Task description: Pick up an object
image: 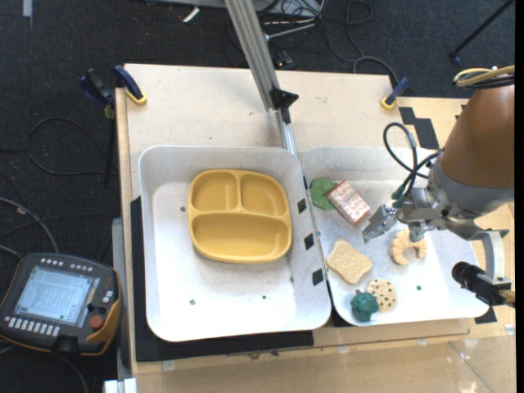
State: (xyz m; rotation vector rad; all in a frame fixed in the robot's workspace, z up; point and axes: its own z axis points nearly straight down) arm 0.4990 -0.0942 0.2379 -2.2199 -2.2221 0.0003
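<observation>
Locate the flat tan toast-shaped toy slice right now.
The tan toast-shaped slice lies in the right white bin, near its left wall, below the pink patterned box and just above the speckled round cookie.

A robotics lab, by every sign. Wooden bench point(205, 105) clamped at the corners with yellow-and-blue clamps point(131, 87), carrying 2 shallow white bins point(164, 301) side by side. Toy food for test pieces: a play toast slice point(349, 262), a cookie point(381, 294), a yellow divided tray point(241, 215). Grey industrial arm point(479, 150) reaching in from the right. Teach pendant point(56, 301) lying on dark carpet point(57, 23) at lower left. Loose black cables point(311, 11) trailing over the floor, an aluminium strut point(250, 35) slanting across the top.
</observation>
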